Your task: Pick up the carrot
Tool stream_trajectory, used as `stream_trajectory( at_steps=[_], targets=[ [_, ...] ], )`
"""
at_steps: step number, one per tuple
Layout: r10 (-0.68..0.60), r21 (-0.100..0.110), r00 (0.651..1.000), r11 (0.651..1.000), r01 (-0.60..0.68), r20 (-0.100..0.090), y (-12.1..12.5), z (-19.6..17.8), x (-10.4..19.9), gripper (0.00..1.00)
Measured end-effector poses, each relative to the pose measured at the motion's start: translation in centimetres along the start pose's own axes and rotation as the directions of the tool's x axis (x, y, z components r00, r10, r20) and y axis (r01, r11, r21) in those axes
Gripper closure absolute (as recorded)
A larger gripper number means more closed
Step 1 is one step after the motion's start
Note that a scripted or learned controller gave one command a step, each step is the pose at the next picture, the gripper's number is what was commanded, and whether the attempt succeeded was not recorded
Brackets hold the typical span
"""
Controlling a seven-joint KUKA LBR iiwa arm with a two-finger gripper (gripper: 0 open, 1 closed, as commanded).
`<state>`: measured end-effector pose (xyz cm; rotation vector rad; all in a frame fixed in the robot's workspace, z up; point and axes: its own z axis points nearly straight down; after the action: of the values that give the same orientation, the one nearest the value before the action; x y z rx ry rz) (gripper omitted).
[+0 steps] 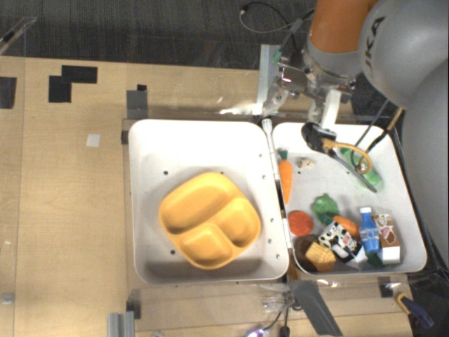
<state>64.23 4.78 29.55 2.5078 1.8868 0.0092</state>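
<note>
Camera view: carrot [285,179] flat in right bin [319,177], close against its wall at 9 o'clock, green top toward 12, orange tip toward 6. Near it at 5 o'clock, red round piece [301,222] and green lumpy piece [324,206]. Farther toward 5, blue bottle [367,230], yellow corn [320,256] and small carton [387,239], crowded together. At 1 o'clock from carrot, well apart, gripper [312,83] over bin's 12 o'clock rim; open or closed, cannot tell. At 8 o'clock from carrot, in left bin [154,153], 1 yellow divided tray [210,218].
</note>
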Motion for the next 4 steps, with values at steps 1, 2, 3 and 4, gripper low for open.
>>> stream_trajectory(
  at_steps=[1, 2, 3, 4],
  targets=[
    [-0.076, 0.001, 0.997, 0.997, 0.076, 0.000, 0.7, -2.7, 7.3, 0.00],
    [-0.140, 0.004, 0.990, 0.990, 0.140, 0.000, -3.9, 4.8, 11.5, 0.00],
    [-0.354, -0.001, 0.935, 0.935, 0.354, -0.002, -2.4, -7.2, 16.9, 0.00],
    [-0.504, -0.002, 0.864, 0.864, 0.504, -0.001, -1.6, -14.2, 11.9, 0.00]
  ],
)
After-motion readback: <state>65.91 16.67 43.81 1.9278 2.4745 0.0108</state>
